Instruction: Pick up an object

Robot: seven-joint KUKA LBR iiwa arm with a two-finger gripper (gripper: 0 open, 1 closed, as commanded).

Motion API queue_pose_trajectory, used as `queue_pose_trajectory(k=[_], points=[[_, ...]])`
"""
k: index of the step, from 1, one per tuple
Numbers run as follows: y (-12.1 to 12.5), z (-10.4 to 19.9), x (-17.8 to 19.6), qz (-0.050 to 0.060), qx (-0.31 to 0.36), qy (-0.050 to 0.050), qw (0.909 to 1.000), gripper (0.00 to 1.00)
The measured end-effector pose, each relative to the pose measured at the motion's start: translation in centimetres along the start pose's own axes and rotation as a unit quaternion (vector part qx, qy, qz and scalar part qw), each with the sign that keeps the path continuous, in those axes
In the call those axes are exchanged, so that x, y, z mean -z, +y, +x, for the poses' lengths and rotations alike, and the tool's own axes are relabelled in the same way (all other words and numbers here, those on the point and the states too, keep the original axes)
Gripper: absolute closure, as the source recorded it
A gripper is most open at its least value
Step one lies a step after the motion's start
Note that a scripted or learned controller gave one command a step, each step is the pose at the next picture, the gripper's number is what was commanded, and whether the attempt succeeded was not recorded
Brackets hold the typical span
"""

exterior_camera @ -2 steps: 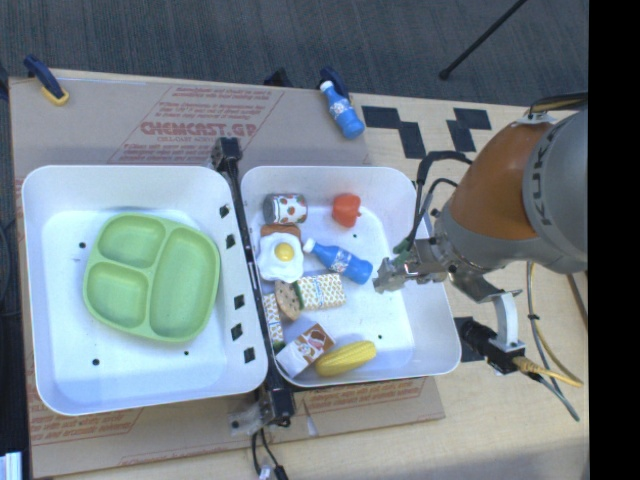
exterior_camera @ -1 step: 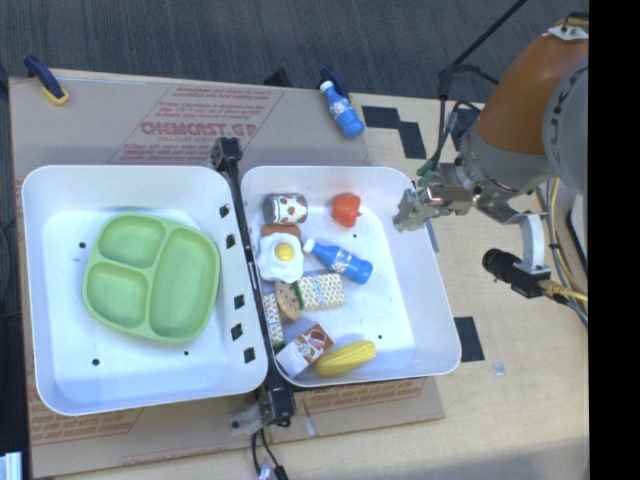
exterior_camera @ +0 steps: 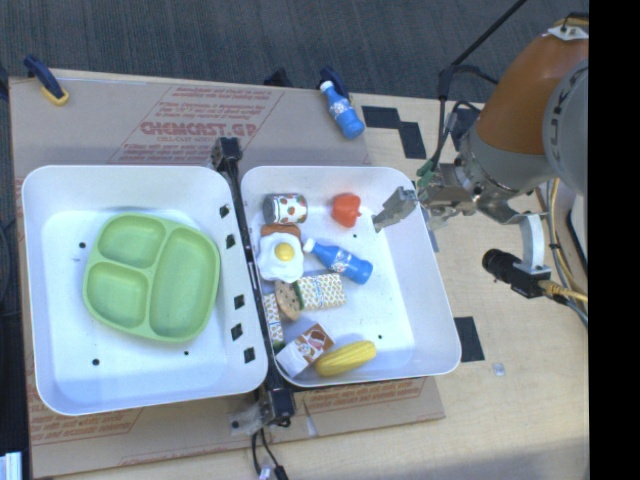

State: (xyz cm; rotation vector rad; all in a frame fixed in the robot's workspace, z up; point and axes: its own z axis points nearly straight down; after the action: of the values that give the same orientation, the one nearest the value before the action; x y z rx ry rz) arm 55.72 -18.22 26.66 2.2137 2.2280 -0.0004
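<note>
**Nothing Is Picked Up Yet**

The gripper [exterior_camera: 393, 211] is seen above the right edge of the right bin [exterior_camera: 432, 303]; whether it is spread or pressed together cannot be told. Nothing is seen carried by it. The toys are all lying in that bin: a red fruit [exterior_camera: 346, 208] nearest, then a blue bottle [exterior_camera: 340, 260], a fried egg [exterior_camera: 281, 254], a banana [exterior_camera: 345, 357]. The whole task is judged to remain: descent, grasp, lift.

Arm: the grey arm with orange band [exterior_camera: 530, 98] is being held at the view's right.
Gripper: the two-finger gripper [exterior_camera: 395, 210] is being pointed leftward.
</note>
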Motion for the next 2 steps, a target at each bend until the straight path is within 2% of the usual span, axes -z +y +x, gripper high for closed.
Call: queue_pose_trajectory(k=[1,2], points=[[-8.2,1.2,-14.7,0.004,0.000,0.002,1.0000,0.00],[-5.7,9.0,-17.5,0.002,0.000,0.000,1.0000,0.00]])
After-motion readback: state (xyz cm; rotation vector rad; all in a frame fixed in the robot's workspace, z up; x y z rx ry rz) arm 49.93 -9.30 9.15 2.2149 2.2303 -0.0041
